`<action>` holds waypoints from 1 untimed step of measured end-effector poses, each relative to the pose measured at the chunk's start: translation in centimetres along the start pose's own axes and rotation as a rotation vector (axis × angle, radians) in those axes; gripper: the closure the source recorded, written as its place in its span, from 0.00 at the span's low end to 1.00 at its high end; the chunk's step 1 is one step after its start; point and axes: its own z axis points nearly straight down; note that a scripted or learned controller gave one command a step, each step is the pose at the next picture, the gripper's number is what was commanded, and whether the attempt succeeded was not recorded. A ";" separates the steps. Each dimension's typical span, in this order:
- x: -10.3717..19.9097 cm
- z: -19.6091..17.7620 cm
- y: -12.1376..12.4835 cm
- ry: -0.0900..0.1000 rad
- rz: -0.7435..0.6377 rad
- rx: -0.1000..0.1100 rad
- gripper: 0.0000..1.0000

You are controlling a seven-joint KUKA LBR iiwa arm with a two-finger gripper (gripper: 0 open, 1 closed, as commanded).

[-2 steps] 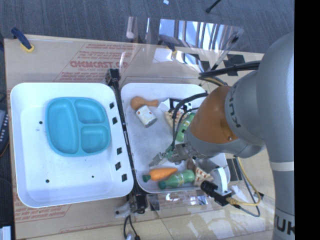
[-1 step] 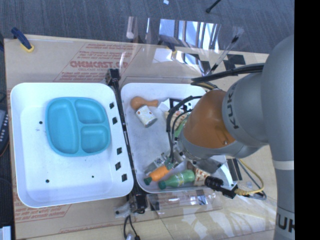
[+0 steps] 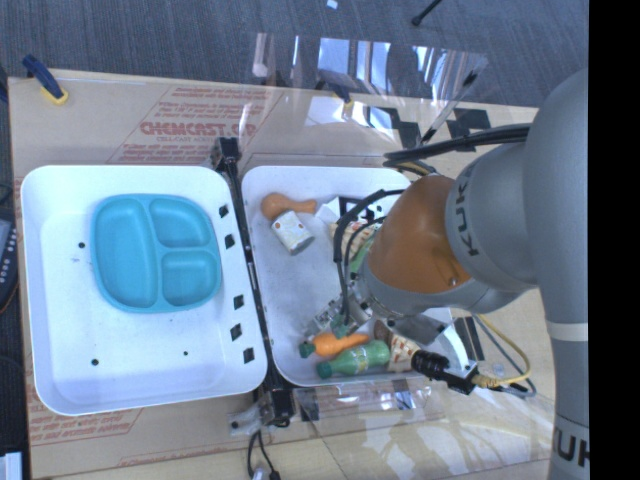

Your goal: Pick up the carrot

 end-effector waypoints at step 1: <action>6.3 -9.7 3.4 -0.011 0.326 -0.014 1.00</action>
